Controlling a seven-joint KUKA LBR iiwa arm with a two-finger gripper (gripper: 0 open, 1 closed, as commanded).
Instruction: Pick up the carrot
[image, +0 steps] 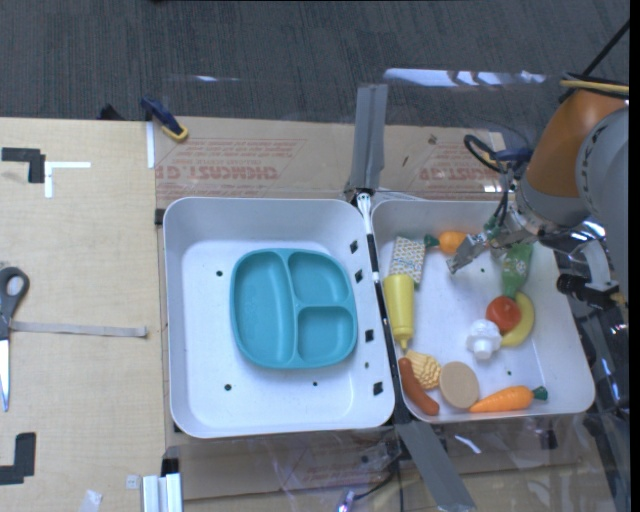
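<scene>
Red print on cardboard (250, 160), upside down, unreadable.

You had a grey, rounded metal arm (610, 160) in front of you, smooth-shelled, with a broad orange band (568, 140) wrapped above its wrist. A black cable with a blue fitting (497, 155) looped off the wrist's side. Below it sat a small, silver-grey two-finger gripper (480, 248) of bare metal. Dark brackets (590, 280) hung beside the wrist.

The grey arm (575, 150) reaches in from the right, its gripper (478, 250) angled down-left.
</scene>
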